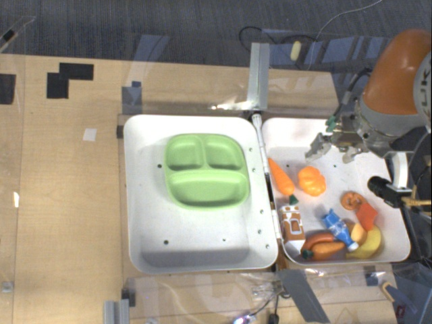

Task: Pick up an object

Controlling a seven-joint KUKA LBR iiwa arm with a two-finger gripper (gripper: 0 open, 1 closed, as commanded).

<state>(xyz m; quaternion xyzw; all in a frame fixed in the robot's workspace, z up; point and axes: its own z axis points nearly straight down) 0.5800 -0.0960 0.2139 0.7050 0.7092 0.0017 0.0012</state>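
Observation:
My gripper (333, 152) hangs over the back of the right bin (297, 130), its two fingers spread apart with nothing between them. Just below and left of it lies an orange round fruit (311, 181). A carrot (281, 176) lies along the bin's left wall. Toward the front sit a brown and white box-shaped toy (292, 223), a blue bottle (337, 227), a hot dog (322, 246), a banana (368, 244), a red block (366, 215) and a small round orange piece (351, 200).
The left bin (145, 181) holds a green divided plate (205, 169). A metal post (258, 76) stands behind the seam between the bins. The arm's orange band (398, 73) looms over the right bin's far right corner.

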